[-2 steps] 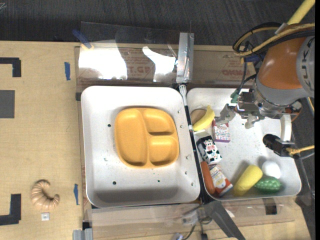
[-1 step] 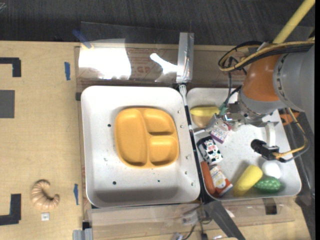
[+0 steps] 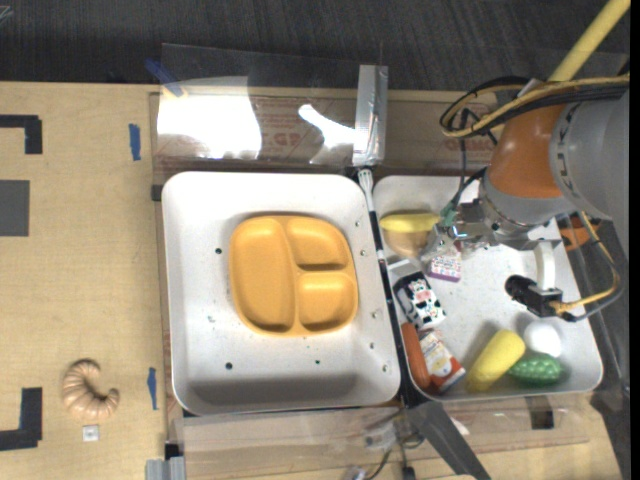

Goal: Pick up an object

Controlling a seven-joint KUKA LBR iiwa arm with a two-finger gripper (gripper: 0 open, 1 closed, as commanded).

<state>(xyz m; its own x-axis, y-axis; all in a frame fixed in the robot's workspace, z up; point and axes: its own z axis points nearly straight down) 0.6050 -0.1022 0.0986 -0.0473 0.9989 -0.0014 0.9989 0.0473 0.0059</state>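
Several things lie in the right bin [image 3: 585,363]; my tool [image 3: 452,230] hangs just right of the yellow bowl [image 3: 408,230] (grip state: cannot tell). Bowl looks light, stiff, slick; I'd pinch its rim.

Arm [image 3: 585,153] comes in from the right, grey body w/ orange band [image 3: 525,158] just above the wrist. It's bent down over the right bin [image 3: 590,368], upper part of it, wrist pointing left toward the bin's left wall. Gripper [image 3: 455,230] sits low at the end of the wrist, near the bin's upper-left corner, approx over the bin floor just inside the left wall. Fingertip area is small and cluttered, can't resolve it. Black cables [image 3: 480,103] loop off the arm above the orange band, past the bin's top edge.
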